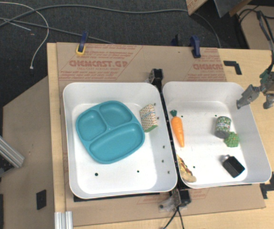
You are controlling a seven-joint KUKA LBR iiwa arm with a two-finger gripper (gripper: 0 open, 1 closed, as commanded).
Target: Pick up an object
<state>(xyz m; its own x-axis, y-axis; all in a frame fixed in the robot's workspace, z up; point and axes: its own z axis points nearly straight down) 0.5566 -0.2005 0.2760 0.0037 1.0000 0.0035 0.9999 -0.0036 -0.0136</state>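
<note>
Can [223,126]: stood nearest the gripper, in the right bin toward its far right side; judged the likeliest pick.
Can look: short grey-green cylinder with a printed label, upright or a little tilted, I could not tell which.
Broccoli [231,139]: small green clump touching or just beside the can on its near side, which could crowd a grasp.
Gripper [257,97]: hung over the right bin's far right corner, at the rim [208,83] edge; two fingers looked spread apart with nothing between them.
Why there: arm reached in from the right, so it seemed poised above the bin before choosing a target.
Carrot [177,130]: orange with a green top, lying lengthwise near the right bin's left wall, well apart from the can.
Black block [233,166]: lay flat near the front right corner.
Peel-like scrap [186,171]: tan, at the front left corner.
Left bin [72,168]: held a blue divided plate [110,130] and a patterned cup [149,117] beside it.
</note>
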